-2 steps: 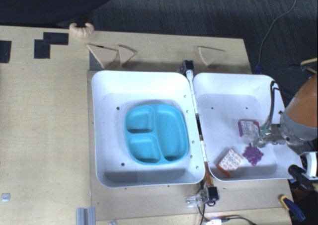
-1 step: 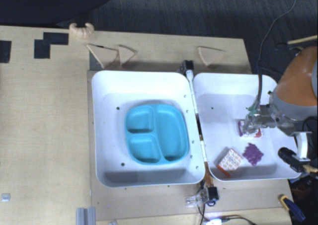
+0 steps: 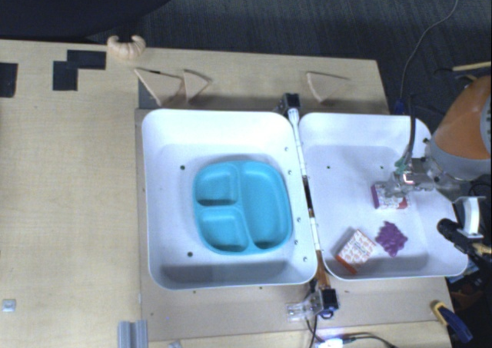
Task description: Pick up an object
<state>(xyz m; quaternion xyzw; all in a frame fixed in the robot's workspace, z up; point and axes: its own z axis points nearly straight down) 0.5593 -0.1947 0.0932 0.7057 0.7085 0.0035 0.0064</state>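
Lowest in the frame, in the right-hand shallow white bin (image 3: 338, 139), lie a small red-and-white patterned carton (image 3: 356, 248) and, just beside it, a knobbly purple grape-like toy (image 3: 392, 237). Above them, at right centre, the two-finger gripper (image 3: 393, 194) hangs low over a small pinkish-white packet (image 3: 386, 199), seemingly touching it; whether the claw is spread or pinching I cannot tell. By my judgement the grasp step is in hand: the next move calls for closing firmly on the packet, then lifting straight up. A turquoise three-compartment plastic tray (image 3: 242, 206) sits in the left-hand white bin (image 3: 165, 185).
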